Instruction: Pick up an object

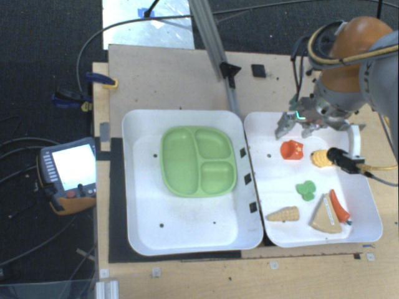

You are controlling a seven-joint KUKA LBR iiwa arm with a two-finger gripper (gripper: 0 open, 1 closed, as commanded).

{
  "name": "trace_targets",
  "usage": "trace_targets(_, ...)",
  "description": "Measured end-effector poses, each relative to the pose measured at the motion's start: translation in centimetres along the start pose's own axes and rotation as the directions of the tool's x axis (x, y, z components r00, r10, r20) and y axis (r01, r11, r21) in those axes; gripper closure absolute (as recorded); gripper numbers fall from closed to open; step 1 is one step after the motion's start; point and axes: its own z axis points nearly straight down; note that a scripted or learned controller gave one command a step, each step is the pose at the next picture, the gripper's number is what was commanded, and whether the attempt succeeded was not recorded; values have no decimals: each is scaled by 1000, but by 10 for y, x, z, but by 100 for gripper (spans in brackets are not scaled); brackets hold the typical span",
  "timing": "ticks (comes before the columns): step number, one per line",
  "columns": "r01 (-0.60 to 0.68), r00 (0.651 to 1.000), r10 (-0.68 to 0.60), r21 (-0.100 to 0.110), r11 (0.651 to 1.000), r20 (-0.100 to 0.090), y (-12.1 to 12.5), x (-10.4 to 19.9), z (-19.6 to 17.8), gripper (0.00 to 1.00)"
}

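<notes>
The bench [168, 80] has a plain tan top and stands on dark, speckled carpet [43, 36]. Black cables [25, 185] trail over the floor to its left, near a handheld pendant [68, 173] with a glowing pale screen and an orange underside. A blue and yellow clamp [93, 80] grips the bench's left edge. Behind the bench a shiny, reflective sheet [146, 14] lies on the carpet, and a grey metal pole [209, 33] slants across it down to the benchtop.

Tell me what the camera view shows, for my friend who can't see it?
The robot's gripper hangs over the right bin, above a red toy, a yellow toy, a green toy and two wedges. The left bin holds a green divided plate.
</notes>
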Motion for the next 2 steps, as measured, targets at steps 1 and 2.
trace_targets(1,0,1000,0,-5,1000,1,1,0,-2,0)
trace_targets(2,1,1000,-1,-5,1000,2,9,-1,39,0)
